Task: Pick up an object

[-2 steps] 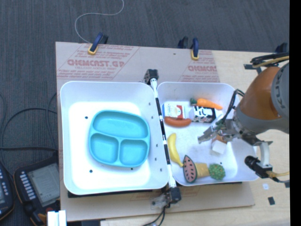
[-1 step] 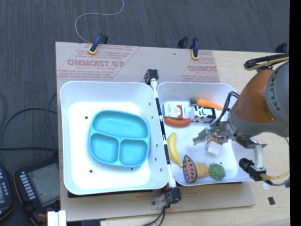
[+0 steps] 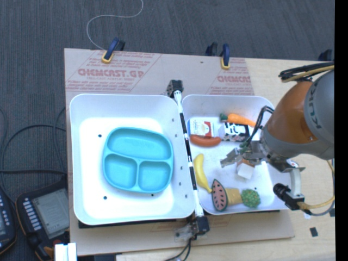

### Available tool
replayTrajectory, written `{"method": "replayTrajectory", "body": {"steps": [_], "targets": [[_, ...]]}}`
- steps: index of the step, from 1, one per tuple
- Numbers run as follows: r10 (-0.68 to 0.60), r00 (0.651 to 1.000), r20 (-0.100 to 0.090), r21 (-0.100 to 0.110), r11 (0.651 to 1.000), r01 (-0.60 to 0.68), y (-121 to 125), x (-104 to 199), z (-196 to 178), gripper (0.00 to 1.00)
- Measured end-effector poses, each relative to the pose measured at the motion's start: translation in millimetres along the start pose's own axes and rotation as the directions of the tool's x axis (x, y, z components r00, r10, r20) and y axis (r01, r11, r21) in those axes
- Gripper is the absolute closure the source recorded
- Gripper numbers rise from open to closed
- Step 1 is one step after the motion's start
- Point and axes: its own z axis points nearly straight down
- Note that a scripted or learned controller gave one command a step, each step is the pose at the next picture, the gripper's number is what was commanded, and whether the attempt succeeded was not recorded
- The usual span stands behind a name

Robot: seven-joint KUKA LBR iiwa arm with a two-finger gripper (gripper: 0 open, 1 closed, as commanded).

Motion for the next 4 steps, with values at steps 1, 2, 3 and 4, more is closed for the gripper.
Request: {"method": "replayTrajectory", "body": {"steps": [1, 2, 3, 4], "targets": [[-0.001, 1.000, 0.000, -0.001, 1.000, 0.001, -0.1, 0.6, 0.2, 0.00], [0.000, 1.000, 0.001, -0.002, 1.000, 0.000, -0.3, 1.5, 0.4, 0.00], [0.000, 1.000, 0.002, -0.003, 1.000, 0.000, -0.6, 2.3, 0.6, 0.00], [-0.001, 1.000, 0.003, -0.004, 1.000, 0.001, -0.7, 3.1, 0.8, 0.00]]}}
